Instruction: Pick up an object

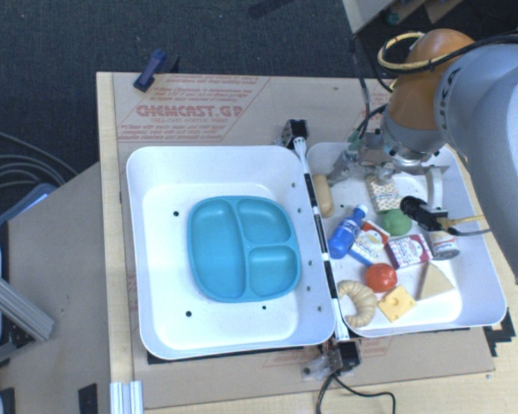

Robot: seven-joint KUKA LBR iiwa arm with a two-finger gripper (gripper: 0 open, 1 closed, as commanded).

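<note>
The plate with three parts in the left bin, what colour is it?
Light blue. The plate shows best in the camera view, lying in the left bin.

Both white bins (151,231) look like smooth glossy plastic; the blue divided plate (242,248) is matt plastic; the tabletop (198,110) looks like printed brown cardboard.

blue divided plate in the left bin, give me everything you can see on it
The blue divided plate is a light-blue, smooth, plastic-looking tray with rounded corners and three compartments: one long section on its left, two smaller ones stacked on its right, split by raised ridges. It lies flat and face-up, turned slightly askew, near the middle of the left bin, resting on the bin floor. Nothing sits in any compartment, and no other object touches it.
</note>
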